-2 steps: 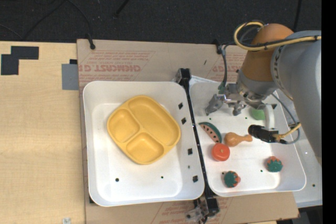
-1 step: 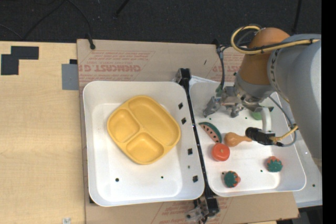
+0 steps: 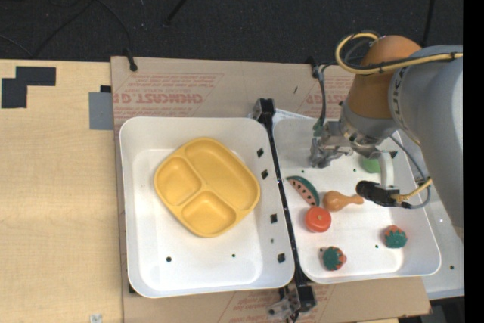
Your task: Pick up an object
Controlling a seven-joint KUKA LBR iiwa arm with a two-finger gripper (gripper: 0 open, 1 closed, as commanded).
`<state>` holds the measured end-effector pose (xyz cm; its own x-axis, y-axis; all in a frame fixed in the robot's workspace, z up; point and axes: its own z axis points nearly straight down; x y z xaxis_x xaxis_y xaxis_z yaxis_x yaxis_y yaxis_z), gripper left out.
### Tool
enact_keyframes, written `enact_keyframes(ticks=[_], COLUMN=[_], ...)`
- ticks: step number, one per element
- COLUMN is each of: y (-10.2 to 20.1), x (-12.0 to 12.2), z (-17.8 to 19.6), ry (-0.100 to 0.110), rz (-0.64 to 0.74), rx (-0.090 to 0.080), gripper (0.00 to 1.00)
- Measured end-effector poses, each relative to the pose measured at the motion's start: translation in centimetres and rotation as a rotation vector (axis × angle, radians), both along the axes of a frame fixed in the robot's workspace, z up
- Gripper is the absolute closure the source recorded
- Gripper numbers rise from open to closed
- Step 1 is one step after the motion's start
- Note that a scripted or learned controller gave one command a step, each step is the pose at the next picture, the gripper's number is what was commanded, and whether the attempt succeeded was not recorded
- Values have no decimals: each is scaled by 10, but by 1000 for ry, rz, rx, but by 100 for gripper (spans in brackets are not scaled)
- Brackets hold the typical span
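End effector (image 3: 325,153) low in right bin (image 3: 363,257) — near watermelon slice (image 3: 304,190).

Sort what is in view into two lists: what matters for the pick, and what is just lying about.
For the pick, likely:
end effector
right bin
watermelon slice
orange drumstick
red tomato
front green-and-red toy
green-and-red toy nearer the arm

Lying about:
yellow divided plate
left bin

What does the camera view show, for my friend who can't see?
A robot's hand hangs over the right bin, near a watermelon slice and a tomato. A yellow plate lies in the left bin.
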<state>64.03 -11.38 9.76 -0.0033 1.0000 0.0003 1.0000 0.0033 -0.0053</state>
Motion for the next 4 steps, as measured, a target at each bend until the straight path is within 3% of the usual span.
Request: enact_keyframes(ticks=[3, 4], y=[-15, 34], x=[0, -14], z=[162, 165], ry=[-10, -1], rz=[-2, 1], rx=[-2, 2], gripper=[100, 100])
